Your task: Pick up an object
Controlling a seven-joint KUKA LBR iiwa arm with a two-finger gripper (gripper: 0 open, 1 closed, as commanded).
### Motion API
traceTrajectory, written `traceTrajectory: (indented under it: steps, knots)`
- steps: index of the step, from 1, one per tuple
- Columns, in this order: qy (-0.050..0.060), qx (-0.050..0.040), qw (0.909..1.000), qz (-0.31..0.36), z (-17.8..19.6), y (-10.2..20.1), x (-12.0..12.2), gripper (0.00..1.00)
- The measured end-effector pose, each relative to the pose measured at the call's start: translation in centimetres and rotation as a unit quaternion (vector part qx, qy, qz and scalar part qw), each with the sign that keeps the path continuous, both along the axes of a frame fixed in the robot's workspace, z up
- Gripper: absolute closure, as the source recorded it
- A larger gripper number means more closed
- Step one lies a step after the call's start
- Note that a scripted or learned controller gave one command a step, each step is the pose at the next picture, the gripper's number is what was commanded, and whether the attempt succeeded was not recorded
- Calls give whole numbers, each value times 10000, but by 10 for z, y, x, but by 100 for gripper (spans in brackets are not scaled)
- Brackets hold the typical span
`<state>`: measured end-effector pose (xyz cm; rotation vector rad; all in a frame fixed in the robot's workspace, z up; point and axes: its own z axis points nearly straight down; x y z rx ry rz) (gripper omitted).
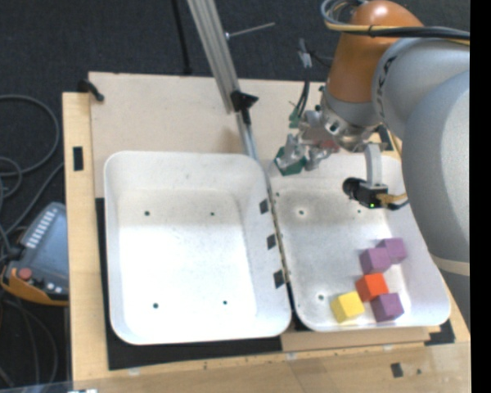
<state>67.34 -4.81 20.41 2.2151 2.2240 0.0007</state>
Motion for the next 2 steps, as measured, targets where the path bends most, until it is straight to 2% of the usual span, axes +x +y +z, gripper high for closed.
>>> traceTrajectory:
  steps: [1, 2]
  knots:
    - [20, -1, 10000, 2, -8, 5, -10, 100]
    - [19, 19, 10000, 19, -7, 77, -21, 100]
